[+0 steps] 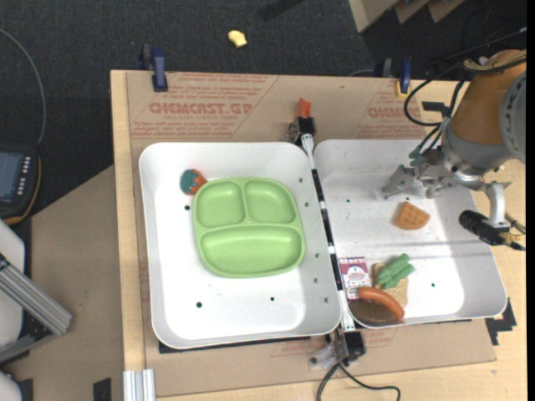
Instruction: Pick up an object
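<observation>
So we've got the claw [410,182] hanging over the far part of the right-hand bin [468,299], and honestly we can't tell if it's open or closed from this angle, it's just a tangle of grey metal. Nothing visibly in it.

Closest thing to it is a small tan waffle piece [411,216], lying flat just toward the camera from the claw, apart from it. It's roughly fan-shaped, so no real long axis we can call.

Further toward the camera from the claw there's a little pile in the near corner: a pink-and-white carton [353,272], a green toy vegetable [394,269] slanting up to the right, and a red-brown sausage [378,305].

Well off to the claw's left, the other bin [167,307] holds a green divided plate [248,225] with a small red-and-teal toy [192,181] beside it.

Bins sit on a plywood bench [125,224], dark carpet [84,23] behind, a yellow scrap [238,38] on it.
</observation>
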Tool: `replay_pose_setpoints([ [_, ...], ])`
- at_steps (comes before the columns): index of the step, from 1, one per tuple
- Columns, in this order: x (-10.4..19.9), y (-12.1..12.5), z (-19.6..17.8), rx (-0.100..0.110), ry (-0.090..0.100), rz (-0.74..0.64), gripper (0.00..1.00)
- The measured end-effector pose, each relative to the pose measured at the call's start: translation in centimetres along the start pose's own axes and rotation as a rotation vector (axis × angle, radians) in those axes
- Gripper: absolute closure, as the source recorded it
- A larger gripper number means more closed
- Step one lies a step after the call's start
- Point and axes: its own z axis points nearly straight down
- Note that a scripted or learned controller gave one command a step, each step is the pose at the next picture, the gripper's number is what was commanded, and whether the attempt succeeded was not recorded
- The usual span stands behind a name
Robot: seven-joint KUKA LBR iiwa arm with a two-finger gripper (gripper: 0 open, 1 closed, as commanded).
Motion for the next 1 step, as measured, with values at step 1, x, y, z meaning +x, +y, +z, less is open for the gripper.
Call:
replay_pose_setpoints([
  [1, 1.48, -5.21, 1.09, 0.008, 0.003, 0.001, 0.00],
])
